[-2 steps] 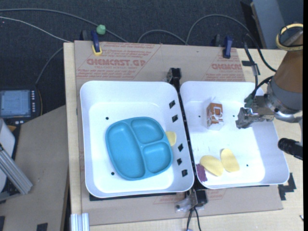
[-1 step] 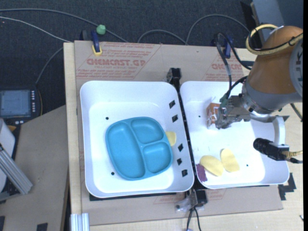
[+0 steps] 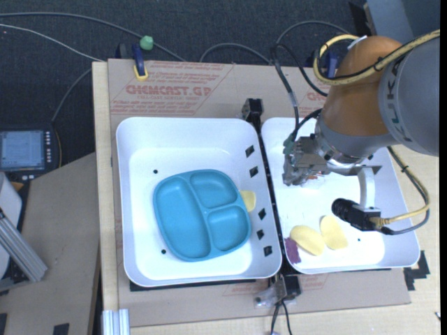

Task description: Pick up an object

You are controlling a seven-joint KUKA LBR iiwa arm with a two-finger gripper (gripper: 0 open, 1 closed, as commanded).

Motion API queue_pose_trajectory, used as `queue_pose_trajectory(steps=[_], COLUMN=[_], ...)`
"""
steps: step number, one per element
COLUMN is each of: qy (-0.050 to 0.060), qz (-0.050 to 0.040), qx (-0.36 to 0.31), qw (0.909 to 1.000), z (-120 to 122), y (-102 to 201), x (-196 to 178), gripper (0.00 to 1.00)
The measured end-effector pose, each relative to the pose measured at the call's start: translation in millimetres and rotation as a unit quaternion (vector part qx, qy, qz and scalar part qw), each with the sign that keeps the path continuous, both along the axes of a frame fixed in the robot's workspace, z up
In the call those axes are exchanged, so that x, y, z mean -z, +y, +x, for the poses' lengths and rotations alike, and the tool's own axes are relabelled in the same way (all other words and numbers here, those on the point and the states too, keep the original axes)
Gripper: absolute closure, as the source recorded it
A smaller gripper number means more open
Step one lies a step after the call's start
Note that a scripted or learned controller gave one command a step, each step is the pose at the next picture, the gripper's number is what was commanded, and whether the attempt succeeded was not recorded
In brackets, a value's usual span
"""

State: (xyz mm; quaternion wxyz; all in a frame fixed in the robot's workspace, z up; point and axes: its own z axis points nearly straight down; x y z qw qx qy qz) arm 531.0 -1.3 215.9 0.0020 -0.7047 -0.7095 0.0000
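My gripper (image 3: 302, 172) hangs over the upper left part of the right bin (image 3: 398, 257), pointing down at its floor. Two pale yellow pieces lie near the front of that bin: one (image 3: 306, 240) to the left and one (image 3: 334, 233) just right of it. A small purple thing (image 3: 292, 250) rests against the left yellow piece at the bin's front left corner. A small reddish bit (image 3: 316, 178) shows right beside the gripper. In the left bin (image 3: 140, 145) lies a blue divided plate (image 3: 202, 213), with a small yellow piece (image 3: 248, 200) at its right edge.
A cardboard sheet (image 3: 174, 89) lies under both bins. The divider between the bins (image 3: 264, 187) carries black clips. Cables run behind the bench, and a blue clamp with a green knob (image 3: 142, 58) sits at the sheet's far left corner.
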Motion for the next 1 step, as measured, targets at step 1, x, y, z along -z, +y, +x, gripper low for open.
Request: queue_pose_trajectory(steps=[1], qy=[-0.001], qz=[-0.0001], qx=[0.000], qw=[1.0000], z=[-0.4], y=[58.0], x=[0.0], gripper=[1.00])
